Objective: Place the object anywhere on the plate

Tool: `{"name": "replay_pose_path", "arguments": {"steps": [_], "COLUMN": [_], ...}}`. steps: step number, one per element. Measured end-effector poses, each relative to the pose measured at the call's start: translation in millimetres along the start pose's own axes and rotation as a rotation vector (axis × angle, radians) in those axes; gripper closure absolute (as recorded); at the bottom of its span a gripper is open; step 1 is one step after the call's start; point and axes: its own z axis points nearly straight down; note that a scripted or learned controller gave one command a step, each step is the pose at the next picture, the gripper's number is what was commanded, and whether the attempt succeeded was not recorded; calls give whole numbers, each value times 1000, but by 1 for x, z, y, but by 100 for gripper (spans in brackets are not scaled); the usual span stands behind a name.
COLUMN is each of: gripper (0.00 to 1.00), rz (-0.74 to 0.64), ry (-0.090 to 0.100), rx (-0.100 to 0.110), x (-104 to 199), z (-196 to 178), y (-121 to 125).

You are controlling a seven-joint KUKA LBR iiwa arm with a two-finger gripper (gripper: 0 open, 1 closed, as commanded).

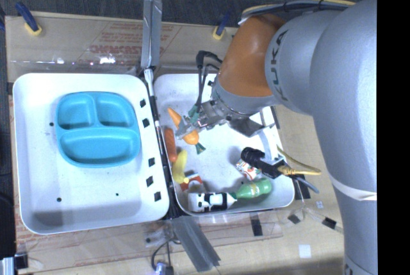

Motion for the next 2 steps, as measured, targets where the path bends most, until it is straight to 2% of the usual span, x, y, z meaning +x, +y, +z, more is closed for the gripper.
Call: {"name": "replay_pose_path", "arguments": {"steps": [1, 2], "gripper": [100, 0], "rz": [-240, -240], "ry": [-2, -3], "rx": [-2, -2], "x": [69, 68], "z": [-9, -9], "y": [53, 53]}}
